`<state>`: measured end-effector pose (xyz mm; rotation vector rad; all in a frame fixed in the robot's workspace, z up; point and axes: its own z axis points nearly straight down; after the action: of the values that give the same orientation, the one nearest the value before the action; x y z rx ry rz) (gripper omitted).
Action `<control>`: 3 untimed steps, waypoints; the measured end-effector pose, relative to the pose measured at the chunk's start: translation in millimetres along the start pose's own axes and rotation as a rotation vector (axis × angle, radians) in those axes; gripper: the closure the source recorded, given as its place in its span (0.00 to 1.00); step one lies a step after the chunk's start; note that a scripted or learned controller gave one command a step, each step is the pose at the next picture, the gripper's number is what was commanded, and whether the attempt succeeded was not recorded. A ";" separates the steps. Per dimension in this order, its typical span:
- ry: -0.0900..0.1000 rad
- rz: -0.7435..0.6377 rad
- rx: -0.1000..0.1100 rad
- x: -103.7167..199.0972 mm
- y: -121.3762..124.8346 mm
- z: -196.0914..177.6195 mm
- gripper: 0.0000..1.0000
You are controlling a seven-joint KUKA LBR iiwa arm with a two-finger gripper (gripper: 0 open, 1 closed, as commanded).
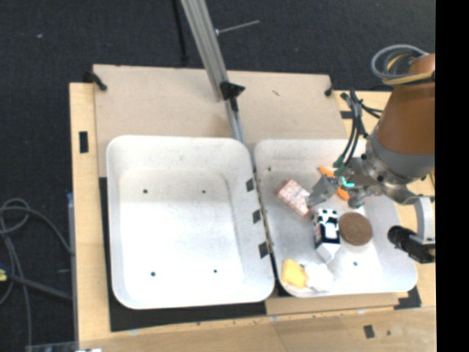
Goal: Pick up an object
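My gripper [328, 189] hangs over the middle of the right bin [381, 270], below the arm's orange band [407, 116]. Just to its left lies a pink patterned packet [293, 195]. Directly below it a black-and-white bottle [327, 232] lies on its side, touching a brown round disc [356, 229]. At the bin's front edge are a yellow lump [293, 273] and a white crumpled piece [319, 276]. Nothing is visibly held by the gripper.
The left bin [183, 218] stands beside the right one, the two sharing a raised divider with black clips [258, 215]. A slanted metal pole [209, 46] rises behind the bins. Cables [355, 123] trail from the wrist.
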<state>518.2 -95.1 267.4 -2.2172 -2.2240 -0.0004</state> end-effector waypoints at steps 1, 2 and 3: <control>0.000 0.002 -0.005 0.0 0.7 -1.6 0.00; -0.004 0.005 0.001 -9.6 5.7 55.6 0.00; -0.003 0.005 0.002 -10.7 4.2 97.4 0.00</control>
<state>522.3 -105.7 170.0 -2.2239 -2.2186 0.0052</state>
